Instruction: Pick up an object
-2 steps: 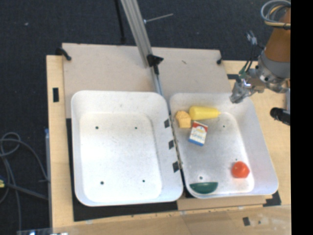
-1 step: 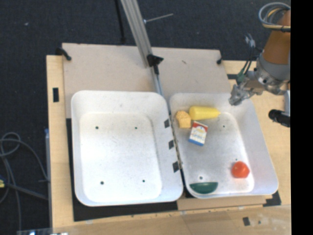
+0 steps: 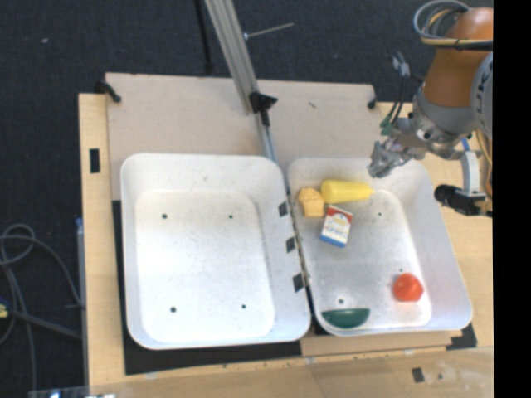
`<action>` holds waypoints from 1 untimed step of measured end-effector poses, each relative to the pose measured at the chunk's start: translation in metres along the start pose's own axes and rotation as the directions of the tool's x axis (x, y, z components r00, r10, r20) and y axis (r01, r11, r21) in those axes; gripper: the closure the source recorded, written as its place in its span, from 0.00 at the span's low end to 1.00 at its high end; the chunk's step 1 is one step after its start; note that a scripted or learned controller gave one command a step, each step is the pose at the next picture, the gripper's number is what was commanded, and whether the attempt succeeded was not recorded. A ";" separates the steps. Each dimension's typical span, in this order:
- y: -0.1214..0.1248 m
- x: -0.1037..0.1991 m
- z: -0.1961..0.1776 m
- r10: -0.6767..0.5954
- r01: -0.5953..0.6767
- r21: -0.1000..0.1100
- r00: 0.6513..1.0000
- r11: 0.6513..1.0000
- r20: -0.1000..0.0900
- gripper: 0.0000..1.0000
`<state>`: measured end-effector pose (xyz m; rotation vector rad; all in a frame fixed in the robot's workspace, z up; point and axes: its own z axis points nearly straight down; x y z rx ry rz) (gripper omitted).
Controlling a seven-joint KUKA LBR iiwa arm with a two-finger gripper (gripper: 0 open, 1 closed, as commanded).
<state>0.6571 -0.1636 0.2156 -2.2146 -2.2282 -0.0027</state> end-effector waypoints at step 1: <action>-0.024 0.052 -0.003 0.000 0.000 0.001 1.000 1.000 0.000 1.00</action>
